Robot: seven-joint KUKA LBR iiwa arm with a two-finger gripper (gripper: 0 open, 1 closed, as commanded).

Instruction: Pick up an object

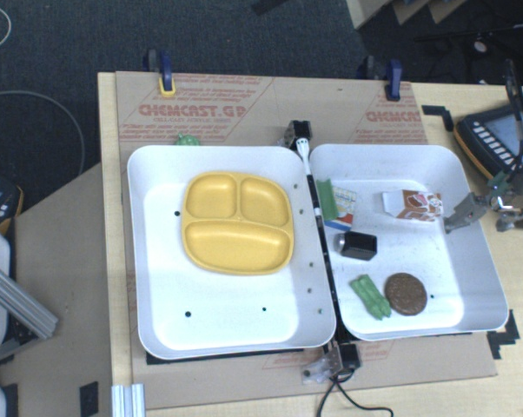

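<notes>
Two white bins, items listed near to far:
- Right bin, near edge: brown disc, green pea pod.
- Middle: black block.
- Far edge: printed packet.
- Left bin: yellow divided plate.
- Gripper at right rim; finger state unreadable.
- Step, judged: approach; next, descend onto one object.

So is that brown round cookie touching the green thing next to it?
Apart. The camera view shows a thin strip of white bin floor between the brown cookie and the green object in the right bin.
</notes>
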